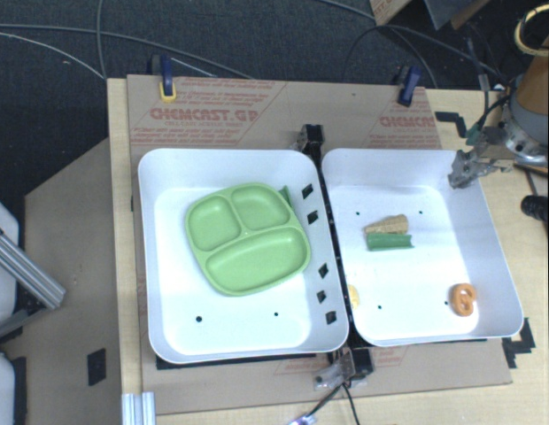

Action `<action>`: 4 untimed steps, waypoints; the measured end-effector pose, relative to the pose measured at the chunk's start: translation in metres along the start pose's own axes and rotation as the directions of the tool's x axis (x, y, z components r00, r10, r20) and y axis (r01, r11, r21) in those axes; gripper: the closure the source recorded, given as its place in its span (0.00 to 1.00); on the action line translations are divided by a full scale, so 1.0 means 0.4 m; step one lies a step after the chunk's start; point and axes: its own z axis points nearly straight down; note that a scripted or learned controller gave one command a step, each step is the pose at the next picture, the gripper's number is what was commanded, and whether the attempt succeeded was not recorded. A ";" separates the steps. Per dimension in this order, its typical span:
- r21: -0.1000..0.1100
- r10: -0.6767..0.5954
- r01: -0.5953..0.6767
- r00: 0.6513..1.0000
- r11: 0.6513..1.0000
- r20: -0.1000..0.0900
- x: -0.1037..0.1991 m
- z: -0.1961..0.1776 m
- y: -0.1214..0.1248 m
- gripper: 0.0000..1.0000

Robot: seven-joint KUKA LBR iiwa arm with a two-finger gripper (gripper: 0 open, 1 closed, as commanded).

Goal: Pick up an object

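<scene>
Hovering over the right white bin's (487, 237) far corner, the metal two-finger gripper (465, 173) carries nothing visible; whether it is open I cannot tell. Nothing is picked: the green block (389, 243), tan wedge (386, 226) and orange ring (463, 298) lie on that bin's floor.

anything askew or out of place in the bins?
The green divided plate sits rotated in the left bin, not square to its walls. A small yellow piece lies tight against the right bin's left wall. No spills or damage.
</scene>
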 end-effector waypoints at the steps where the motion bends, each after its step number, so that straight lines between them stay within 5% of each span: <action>1: 0.001 0.001 -0.001 1.000 1.000 0.000 -0.004 -0.148 -0.019 1.00; 2: 0.002 0.001 -0.001 1.000 1.000 0.000 -0.005 -0.235 -0.016 1.00; 4: 0.011 -0.005 0.005 1.000 1.000 -0.006 0.266 -0.185 0.018 1.00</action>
